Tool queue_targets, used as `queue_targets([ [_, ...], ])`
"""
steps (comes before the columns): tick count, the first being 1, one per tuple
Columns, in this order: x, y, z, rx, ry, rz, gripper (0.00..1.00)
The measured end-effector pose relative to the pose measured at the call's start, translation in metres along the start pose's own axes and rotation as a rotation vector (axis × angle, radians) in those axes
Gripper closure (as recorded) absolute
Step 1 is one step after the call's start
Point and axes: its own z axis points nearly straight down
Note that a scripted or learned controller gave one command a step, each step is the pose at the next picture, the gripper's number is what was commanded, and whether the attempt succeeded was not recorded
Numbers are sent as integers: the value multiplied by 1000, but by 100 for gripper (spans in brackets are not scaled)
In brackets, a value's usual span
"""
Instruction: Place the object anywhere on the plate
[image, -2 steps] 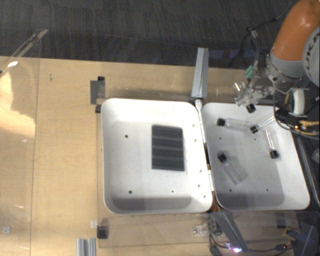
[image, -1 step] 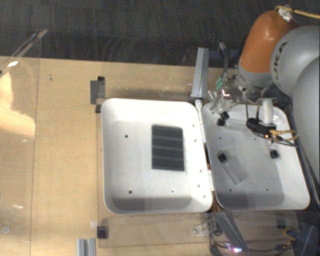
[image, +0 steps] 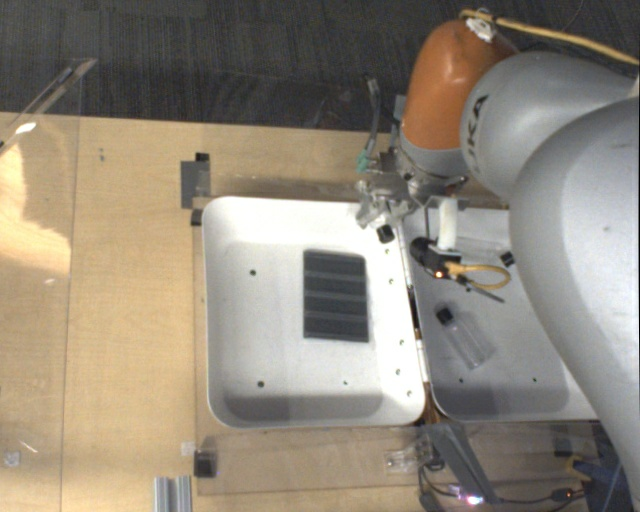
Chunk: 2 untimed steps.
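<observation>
A dark grey ribbed rectangular plate (image: 335, 295) lies in the middle of the left white bin (image: 240, 380). A small clear bottle-like object with a black cap (image: 458, 336) lies on the floor of the right bin (image: 500, 395), near its left wall. My gripper (image: 378, 215) hangs over the far right corner of the left bin, by the wall between the two bins. It is above and to the right of the plate, and well behind the clear object. I see nothing held in it.
The grey arm with its orange band (image: 450, 70) covers the right bin's far and right side. The bins share a thin dividing wall (image: 412, 310). Black clamps (image: 197, 180) sit at the left bin's outer corners on the wooden bench.
</observation>
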Motion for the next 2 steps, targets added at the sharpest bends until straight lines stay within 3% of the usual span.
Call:
queue_targets([
  [1, 67, -1, -82, -3, 0, -11, 100],
  [2, 167, -9, -39, 3, 0, 34, 100],
])
